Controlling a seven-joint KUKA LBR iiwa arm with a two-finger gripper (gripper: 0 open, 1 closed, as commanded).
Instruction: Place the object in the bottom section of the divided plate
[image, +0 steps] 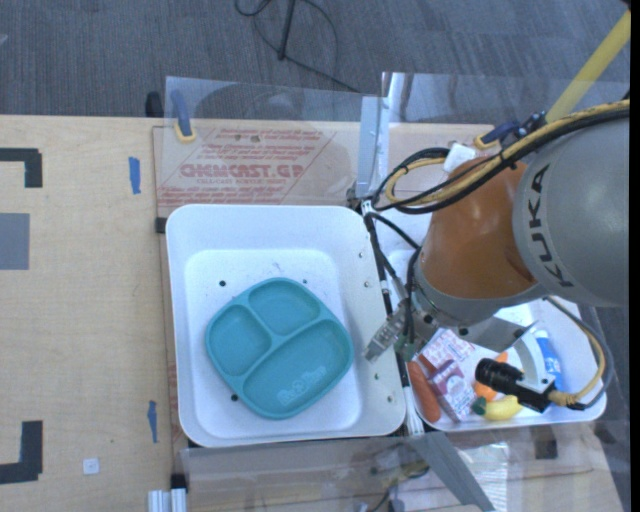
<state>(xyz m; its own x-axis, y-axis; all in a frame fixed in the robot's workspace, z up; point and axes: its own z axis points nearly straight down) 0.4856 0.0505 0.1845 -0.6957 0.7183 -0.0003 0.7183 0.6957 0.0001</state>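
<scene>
the arm (520, 210) reaches in from the right and hangs over the right bin (590, 400), its bulk covering most of that bin. the gripper itself is hidden beneath the wrist, so i cannot tell how it is set or whether it has anything.

the objects lie in the right bin, at its near side: a red-and-white packet (450, 368), an orange carrot-like piece (427, 400) just left of it, something yellow (500, 408) to the right, and a blue-and-white tube (545, 362) further right. which one is meant is not clear.

the plate (280, 345) sits in the left bin (190, 250), teal, with three sections, all bare. its largest section is the near one, tilted toward the near right; that reads as the bottom section.

judging by this, the step in hand is the pick, and nothing has been placed yet. the next move calls for a firm hold on one object, a lift clear of the wall between the bins, a carry left, and a release low over the near section, kept off the ridge that divides it from the two far ones.
</scene>
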